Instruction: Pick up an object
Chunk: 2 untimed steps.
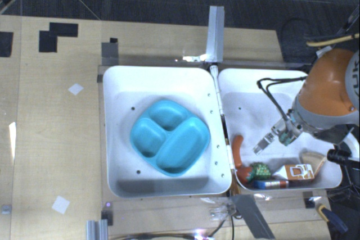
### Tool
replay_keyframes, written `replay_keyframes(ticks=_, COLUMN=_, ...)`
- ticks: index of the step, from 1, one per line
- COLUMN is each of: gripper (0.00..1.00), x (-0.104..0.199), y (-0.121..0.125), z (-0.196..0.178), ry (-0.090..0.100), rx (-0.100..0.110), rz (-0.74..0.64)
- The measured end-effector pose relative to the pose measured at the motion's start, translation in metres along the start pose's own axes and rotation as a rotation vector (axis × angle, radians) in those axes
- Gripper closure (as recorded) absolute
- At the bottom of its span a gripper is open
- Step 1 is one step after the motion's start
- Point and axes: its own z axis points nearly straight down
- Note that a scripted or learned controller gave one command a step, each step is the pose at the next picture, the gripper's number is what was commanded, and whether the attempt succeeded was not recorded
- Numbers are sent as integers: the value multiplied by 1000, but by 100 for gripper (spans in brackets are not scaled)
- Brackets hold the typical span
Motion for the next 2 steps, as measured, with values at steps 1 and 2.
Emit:
replay_keyframes(ticks=1, gripper=0, x=-13, y=-42, z=38, ry=-8, rx=-11, rz=66)
replay_keyframes(ticks=2, gripper=0, x=-58, y=30, z=16, ry=-4, rx=-3, rz=-123)
